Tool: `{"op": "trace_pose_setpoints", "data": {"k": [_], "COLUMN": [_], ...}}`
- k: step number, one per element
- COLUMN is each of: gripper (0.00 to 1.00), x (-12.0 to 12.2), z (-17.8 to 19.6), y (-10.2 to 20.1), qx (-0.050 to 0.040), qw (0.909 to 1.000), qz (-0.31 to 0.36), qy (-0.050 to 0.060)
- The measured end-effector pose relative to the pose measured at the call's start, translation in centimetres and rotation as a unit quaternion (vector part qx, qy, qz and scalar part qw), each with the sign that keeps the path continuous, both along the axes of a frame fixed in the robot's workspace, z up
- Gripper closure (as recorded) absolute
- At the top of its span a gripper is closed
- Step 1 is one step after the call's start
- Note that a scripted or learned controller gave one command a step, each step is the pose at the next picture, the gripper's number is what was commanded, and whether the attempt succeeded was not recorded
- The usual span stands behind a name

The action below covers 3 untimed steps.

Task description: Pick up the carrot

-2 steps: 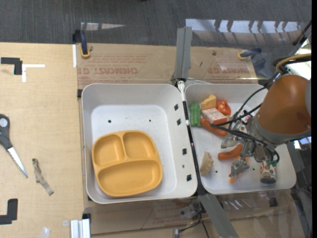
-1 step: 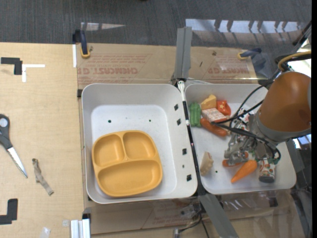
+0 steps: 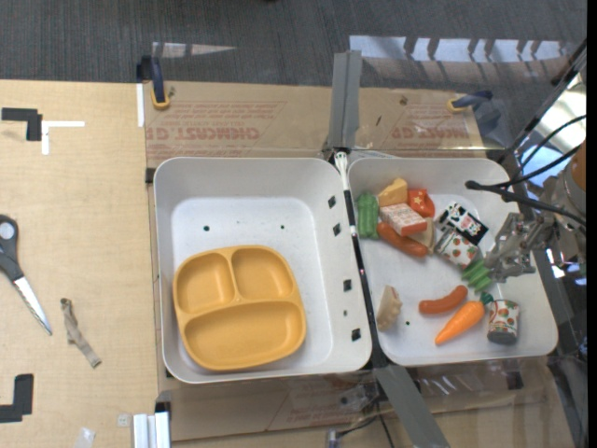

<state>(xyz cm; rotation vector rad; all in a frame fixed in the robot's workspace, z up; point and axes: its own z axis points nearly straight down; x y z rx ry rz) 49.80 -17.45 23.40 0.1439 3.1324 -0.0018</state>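
1. Carrot (image 3: 462, 322), orange with a green leafy top (image 3: 478, 274), lies in the right bin (image 3: 532, 342) toward its near right corner, pointed end toward the near left and green end toward the far right.
2. Just beyond the carrot, a small orange-red sausage (image 3: 442, 301) lies almost parallel to it; the two are close, and contact cannot be judged.
3. A small can (image 3: 503, 321) with a printed label stands just right of the carrot's thick end.
4. Gripper (image 3: 516, 250) is over the right side of the right bin, beside the carrot's green top. Whether it is released or clenched cannot be told from this angle, and nothing is visibly caught in it.
5. Farther back in the same bin lie a green vegetable (image 3: 367, 215), a yellow wedge (image 3: 394, 192), a red tomato-like piece (image 3: 421, 202), a small red-and-white carton (image 3: 404, 219), a longer red sausage (image 3: 403, 243) and a black-and-white patterned carton (image 3: 461, 224).
6. A pale beige piece (image 3: 388, 306) rests near the left wall of the right bin.
7. The left bin (image 3: 242, 199) holds a yellow divided plate (image 3: 240, 304) in its near half.
8. On the bench left of the bins lie scissors (image 3: 19, 283) and a small scrap (image 3: 79, 332).
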Motion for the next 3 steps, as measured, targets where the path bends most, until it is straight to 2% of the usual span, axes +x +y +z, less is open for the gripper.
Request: {"op": "trace_pose_setpoints", "data": {"k": [1,2,3], "gripper": [1.00,1.00,1.00], "x": [1.3,2.6,-1.3], "z": [-9.1,0.9,-5.9], "y": [5.7,-1.3,-2.0], "qx": [0.0010,-0.0006,0.0005], "qw": [0.9972,0.9919,0.9883], "qz": [0.075,0.127,0.153], "qy": [0.002,0.000,0.002]}}
